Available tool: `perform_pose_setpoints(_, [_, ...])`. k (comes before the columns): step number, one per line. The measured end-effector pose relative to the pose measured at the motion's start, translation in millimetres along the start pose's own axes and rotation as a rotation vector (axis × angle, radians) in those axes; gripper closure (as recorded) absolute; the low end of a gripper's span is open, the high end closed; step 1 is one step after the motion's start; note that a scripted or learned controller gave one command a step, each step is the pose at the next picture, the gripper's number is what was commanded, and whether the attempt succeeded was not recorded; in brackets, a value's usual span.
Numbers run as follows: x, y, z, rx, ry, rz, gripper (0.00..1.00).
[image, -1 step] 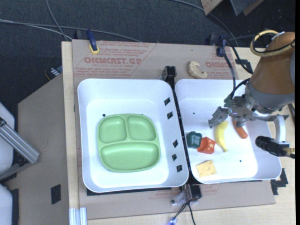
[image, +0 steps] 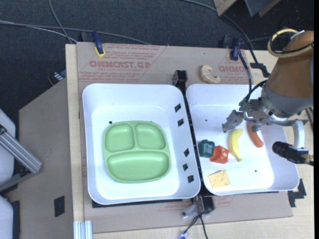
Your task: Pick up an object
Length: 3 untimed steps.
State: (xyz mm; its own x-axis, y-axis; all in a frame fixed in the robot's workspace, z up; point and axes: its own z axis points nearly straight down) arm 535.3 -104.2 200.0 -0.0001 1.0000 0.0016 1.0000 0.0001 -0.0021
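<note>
Claw point(image: 242, 122) right of frame centre, above banana point(image: 235, 143); my view can't tell grip state. Risk: banana rolls, nudging orange sausage point(image: 255, 138) (both crowded), closing on nothing.

The grey arm point(image: 291, 91) with its orange band reaches in from the right, wrist bent down and leftward. The gripper point(image: 239, 121) hangs low, its fingers point(image: 230, 122) spread apart.
</note>
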Motion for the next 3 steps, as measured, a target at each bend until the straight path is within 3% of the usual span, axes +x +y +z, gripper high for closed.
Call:
perform_pose_setpoints(1, [3,0,63,0.007,0.001,0.0,0.0])
perform_pose_setpoints(2, [2,1,114,-0.001,-0.001,0.002,0.0])
perform_pose_setpoints(3, [3,1,102,-0.002,0.0,0.001,1.0])
